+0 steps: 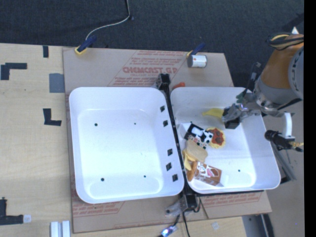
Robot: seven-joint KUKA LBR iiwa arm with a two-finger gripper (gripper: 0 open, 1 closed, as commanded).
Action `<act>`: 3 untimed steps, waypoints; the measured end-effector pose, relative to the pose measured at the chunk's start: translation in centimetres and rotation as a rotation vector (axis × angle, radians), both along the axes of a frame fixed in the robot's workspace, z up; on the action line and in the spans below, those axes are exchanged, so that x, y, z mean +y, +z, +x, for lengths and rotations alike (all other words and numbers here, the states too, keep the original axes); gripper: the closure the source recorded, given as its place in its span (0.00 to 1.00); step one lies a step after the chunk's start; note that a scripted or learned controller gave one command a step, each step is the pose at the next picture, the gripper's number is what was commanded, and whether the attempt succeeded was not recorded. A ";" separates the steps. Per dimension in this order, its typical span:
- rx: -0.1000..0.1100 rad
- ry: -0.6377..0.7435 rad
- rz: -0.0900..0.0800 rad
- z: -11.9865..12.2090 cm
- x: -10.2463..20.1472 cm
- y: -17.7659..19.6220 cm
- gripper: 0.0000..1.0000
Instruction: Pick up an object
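Note:
The right bin [256,179] holds a small heap of objects. A yellow piece [214,113] lies near its back, and a black-and-white toy [196,133] sits beside a red and yellow item [217,138]. A tan piece [195,154] and a brown packet [206,173] lie toward the front left. My gripper [231,118] hangs over the right bin's back right part, just right of the yellow piece, with nothing visibly between its fingers. The arm's orange band [277,68] shows at the right edge.
The left bin [79,132] stands beside the right one, with a black divider strip [170,132] between them. Blue and yellow clamps [85,44] and a small white cylinder [198,60] sit on the cardboard behind the bins. A cable runs from the back.

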State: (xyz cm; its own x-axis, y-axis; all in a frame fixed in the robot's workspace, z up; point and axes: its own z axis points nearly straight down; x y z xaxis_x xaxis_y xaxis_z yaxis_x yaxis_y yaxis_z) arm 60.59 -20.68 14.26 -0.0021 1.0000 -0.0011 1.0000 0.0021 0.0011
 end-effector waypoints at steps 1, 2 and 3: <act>-0.002 0.008 0.002 6.1 9.4 0.6 1.00; 0.003 -0.002 0.000 1.6 9.9 1.4 1.00; -0.002 0.009 0.004 5.1 19.6 4.3 1.00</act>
